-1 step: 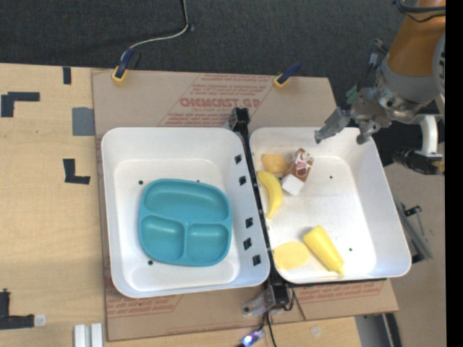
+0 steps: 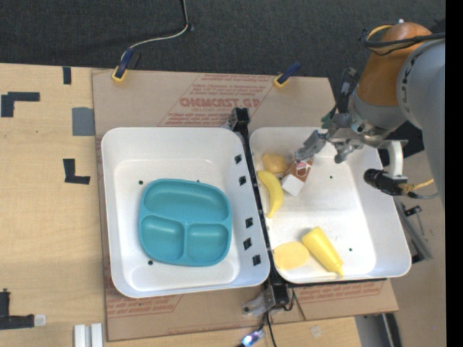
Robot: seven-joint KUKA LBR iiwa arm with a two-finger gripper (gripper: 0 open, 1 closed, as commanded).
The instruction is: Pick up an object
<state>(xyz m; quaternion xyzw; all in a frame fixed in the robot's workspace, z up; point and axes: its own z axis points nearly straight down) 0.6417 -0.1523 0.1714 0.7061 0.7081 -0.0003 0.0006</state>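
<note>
The grey arm with the orange band (image 2: 405,63) reaches over the right shallow white bin (image 2: 376,223). The left shallow white bin (image 2: 119,194) holds a teal three-compartment plastic plate (image 2: 185,221). The right bin contains a curved yellow banana (image 2: 271,192), a yellow cone-shaped piece (image 2: 322,250), a pale yellow rounded block (image 2: 290,254), a tan round item (image 2: 274,163) and a small brown-and-white box (image 2: 298,177). The two-finger gripper (image 2: 327,149) hangs spread wide, gripping nothing, near the box.
</note>
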